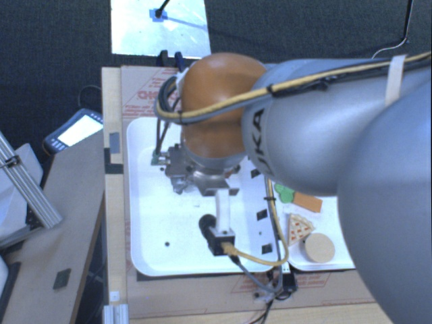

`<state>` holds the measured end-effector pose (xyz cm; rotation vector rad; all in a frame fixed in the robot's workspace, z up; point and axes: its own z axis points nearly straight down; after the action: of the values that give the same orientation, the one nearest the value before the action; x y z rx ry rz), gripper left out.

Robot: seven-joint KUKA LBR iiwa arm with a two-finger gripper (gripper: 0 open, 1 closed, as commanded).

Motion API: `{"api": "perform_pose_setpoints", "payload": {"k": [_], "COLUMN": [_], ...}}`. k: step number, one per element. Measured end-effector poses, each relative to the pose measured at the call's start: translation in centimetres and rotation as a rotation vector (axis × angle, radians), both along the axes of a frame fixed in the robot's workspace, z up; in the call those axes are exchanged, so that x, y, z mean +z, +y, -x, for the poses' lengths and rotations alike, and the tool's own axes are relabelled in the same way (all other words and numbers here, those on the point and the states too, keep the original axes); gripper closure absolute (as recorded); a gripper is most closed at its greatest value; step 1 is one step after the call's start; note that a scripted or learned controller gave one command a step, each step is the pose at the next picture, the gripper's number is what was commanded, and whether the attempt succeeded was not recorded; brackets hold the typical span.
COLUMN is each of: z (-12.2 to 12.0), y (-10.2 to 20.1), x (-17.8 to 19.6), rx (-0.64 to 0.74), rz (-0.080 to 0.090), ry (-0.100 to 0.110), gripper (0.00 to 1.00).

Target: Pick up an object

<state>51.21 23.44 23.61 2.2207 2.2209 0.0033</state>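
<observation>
White bin (152, 208) lies under the gripper (179, 179), jaw state I cannot tell. Toy pizza slice (299, 228) and tan disc (319, 247) wait lower right, so centre squarely over one before descending.

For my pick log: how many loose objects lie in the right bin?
4: a green piece and an orange block farther back, a triangular slice and a tan disc nearer. The arm may hide more.
</observation>
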Motion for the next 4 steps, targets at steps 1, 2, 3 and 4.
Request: {"api": "perform_pose_setpoints", "payload": {"k": [1,2,3,4], "z": [-0.1,1.8,2.6,2.0], "y": [-15.3,-22.9,-29.8,-22.3], "x": [-5.4,-5.2,-5.2,6.1], "rx": [-0.015,-0.006,-0.005,0.012], "rz": [0.007,0.001,0.001,-0.002], "ry": [0.006,0.003,0.002,-0.011], "gripper": [1.0,1.0,1.0,1.0]}}
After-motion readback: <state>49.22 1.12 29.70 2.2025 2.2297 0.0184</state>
